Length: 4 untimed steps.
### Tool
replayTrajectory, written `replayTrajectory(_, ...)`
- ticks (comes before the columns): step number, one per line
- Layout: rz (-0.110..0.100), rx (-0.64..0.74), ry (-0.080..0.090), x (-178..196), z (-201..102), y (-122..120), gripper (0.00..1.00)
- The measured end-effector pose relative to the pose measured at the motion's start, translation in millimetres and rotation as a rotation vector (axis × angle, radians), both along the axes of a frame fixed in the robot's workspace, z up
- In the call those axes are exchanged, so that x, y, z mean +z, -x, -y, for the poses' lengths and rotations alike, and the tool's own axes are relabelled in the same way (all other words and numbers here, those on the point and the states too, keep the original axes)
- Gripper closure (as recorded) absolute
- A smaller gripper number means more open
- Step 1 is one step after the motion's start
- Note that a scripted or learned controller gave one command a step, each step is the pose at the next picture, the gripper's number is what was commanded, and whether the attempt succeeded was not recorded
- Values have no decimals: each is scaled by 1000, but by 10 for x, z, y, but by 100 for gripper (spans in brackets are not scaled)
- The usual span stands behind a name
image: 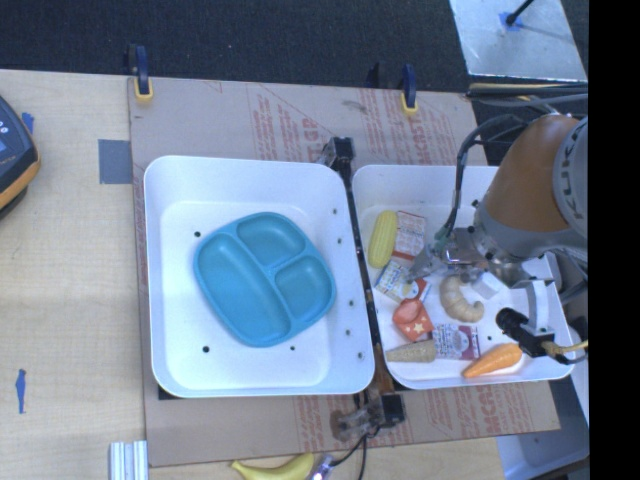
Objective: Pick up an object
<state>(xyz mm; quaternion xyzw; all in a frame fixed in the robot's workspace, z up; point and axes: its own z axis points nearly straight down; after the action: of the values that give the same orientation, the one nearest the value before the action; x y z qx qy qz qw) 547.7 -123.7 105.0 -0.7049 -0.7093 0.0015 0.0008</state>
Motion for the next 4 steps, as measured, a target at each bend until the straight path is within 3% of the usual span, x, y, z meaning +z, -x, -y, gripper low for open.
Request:
replayTrajectory(1,4,-4,7,-106,-274,-588,0)
replayTrajectory(2,0,-4,1,-125,-243,-1085,0)
replayTrajectory(4,0,-3,0,-128,-223,-1086,0)
